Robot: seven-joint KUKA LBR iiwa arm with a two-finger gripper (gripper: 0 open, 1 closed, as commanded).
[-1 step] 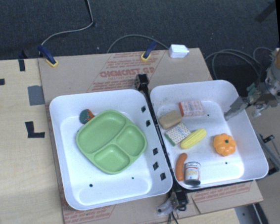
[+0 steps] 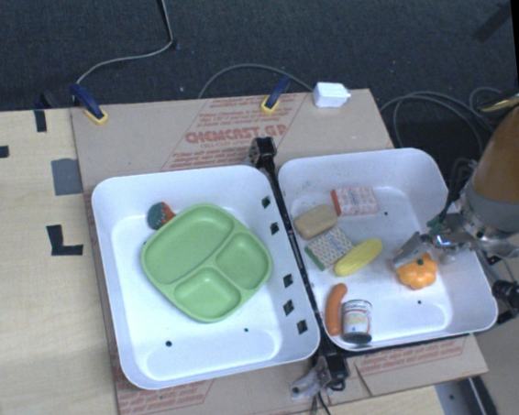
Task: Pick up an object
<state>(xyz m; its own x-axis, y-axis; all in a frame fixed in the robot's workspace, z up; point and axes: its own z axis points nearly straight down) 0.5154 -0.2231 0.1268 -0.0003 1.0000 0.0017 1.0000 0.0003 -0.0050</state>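
Two white bins sit side by side, and in the right bin (image 2: pixel 426 168) the gripper (image 2: pixel 413 250) hangs with fingers apart, unloaded, the orange fruit (image 2: pixel 418 274) lying just below it, touching or nearly so.

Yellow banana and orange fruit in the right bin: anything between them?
Camera view: bare white bin floor separates the yellow banana from the orange fruit; the gripper sits just above the orange fruit.
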